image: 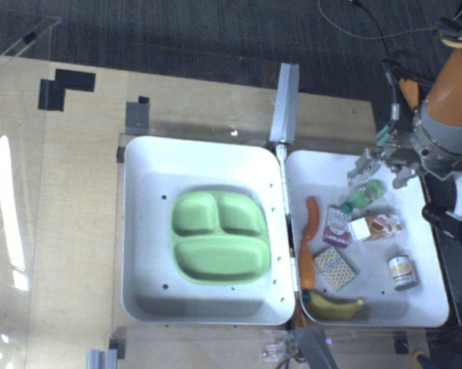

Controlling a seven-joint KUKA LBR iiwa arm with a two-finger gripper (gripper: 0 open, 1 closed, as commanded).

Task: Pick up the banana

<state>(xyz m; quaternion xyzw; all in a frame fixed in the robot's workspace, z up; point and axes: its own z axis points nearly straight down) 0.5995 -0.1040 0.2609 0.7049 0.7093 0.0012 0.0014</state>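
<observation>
Banana point(334, 307) lies at about 6 o'clock in the right-hand bin point(435, 304), along the near wall, its curve bowing toward that wall and its dark tips turned up. By its look it is light and slightly soft — or a smooth plastic toy, I cannot tell which — so it is likely to roll or slip under a hard pinch. The middle of the curve looks like the best place to take hold, across its narrow width, though the bin wall crowds one side.

The gripper point(382, 163) hangs at 12 o'clock over the same bin, well apart from the banana; whether the jaws are open or closed cannot be made out.

Counted: one banana, two orange carrot-like sticks point(311, 217) along the 9 o'clock wall, one green bottle point(363, 195), one small can point(401, 272), three small packets point(335, 267) — and one green divided tray point(220, 237) in the left bin point(149, 174). Two bins on the counter point(64, 207).
</observation>
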